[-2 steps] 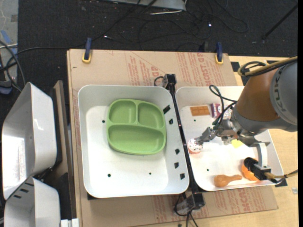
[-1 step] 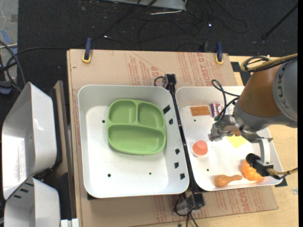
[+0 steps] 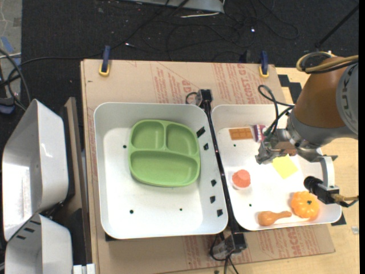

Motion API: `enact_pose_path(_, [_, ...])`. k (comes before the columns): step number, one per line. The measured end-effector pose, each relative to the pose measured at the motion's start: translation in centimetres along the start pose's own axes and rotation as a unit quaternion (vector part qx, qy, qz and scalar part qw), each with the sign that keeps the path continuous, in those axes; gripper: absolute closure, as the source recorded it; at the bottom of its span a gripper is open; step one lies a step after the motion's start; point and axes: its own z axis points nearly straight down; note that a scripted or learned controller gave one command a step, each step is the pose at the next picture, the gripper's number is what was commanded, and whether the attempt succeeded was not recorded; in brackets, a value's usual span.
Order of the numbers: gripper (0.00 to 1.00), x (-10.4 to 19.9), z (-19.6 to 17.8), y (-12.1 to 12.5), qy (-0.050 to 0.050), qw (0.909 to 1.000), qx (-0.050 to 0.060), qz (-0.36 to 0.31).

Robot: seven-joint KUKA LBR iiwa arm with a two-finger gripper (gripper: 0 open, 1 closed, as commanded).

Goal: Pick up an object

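- Two shallow white bins sit side by side on the bench; the left white bin (image 3: pixel 108 170) holds just a light-green plastic divided plate (image 3: pixel 164 153), the right white bin (image 3: pixel 239 221) has all the small stuff
- In the right bin: a yellow flat square block (image 3: pixel 284 167), a small salmon-pink round piece (image 3: pixel 242 178), an orange toy pumpkin (image 3: pixel 304 205), an orange gourd-shaped toy (image 3: pixel 272 216), an orange-brown flat rectangle (image 3: pixel 240 133) near the back wall
- The gripper (image 3: pixel 268 153) hangs low over the right bin, just beside the yellow block; honestly can't tell how it's set, and nothing visibly held
- Looks like the approach step; the next move probably needs lining up over the yellow block and going down
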Motion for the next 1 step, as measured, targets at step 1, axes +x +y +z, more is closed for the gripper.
enact_pose_path(1, [1.00,-0.57,-6.10,0.60,-0.001,1.0000,-0.001,0.000])
